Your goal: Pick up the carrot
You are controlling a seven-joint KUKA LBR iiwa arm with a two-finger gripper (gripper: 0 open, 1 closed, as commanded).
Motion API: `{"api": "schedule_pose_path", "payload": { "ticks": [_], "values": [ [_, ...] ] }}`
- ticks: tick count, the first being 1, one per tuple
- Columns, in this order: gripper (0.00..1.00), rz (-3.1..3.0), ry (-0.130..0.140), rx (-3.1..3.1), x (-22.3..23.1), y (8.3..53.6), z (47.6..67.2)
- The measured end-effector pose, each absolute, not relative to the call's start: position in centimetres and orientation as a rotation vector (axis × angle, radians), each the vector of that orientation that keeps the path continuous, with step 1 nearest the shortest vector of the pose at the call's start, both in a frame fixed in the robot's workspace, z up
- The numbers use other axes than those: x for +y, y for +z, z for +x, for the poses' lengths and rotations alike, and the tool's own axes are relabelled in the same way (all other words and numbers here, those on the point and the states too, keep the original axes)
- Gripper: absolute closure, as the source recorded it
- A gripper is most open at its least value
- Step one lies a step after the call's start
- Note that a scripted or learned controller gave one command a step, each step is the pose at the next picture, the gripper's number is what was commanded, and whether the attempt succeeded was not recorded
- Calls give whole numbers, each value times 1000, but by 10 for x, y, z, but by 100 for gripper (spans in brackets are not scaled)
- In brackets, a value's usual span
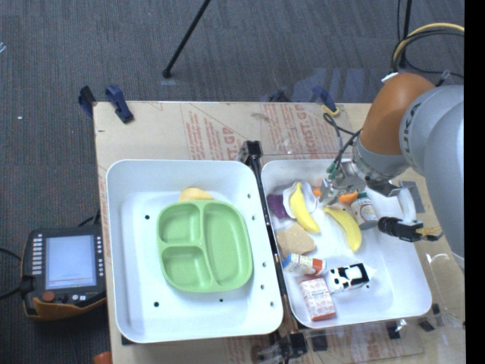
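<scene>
Camera view, from the front: a green plate [204, 246] sits mid left bin [121, 203]; toward the right bin's [413, 294] far edge, the gripper [333, 190] hangs beside the carrot [348, 198], likely reaching; its grip I cannot tell.

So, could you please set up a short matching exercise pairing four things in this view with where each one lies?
Things:
1. green three-compartment plastic plate
2. black-and-white toy cow
3. small orange carrot
4. grey handheld screen unit

Places:
A. on the floor, beyond the bench's left edge
B. right bin, beside the arm's gripper
C. left bin
D. right bin, near its front edge

Pairs: 1-C, 2-D, 3-B, 4-A
</scene>
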State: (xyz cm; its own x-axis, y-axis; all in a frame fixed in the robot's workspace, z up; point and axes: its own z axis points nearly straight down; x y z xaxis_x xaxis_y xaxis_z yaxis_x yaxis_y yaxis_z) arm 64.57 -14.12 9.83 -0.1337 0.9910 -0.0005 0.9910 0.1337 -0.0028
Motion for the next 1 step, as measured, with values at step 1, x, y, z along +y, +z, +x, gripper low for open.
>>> {"api": "schedule_pose_path", "payload": {
  "ticks": [1],
  "values": [
    [100, -2601, -2, -1764, -114, 190, 645]
  ]
}}
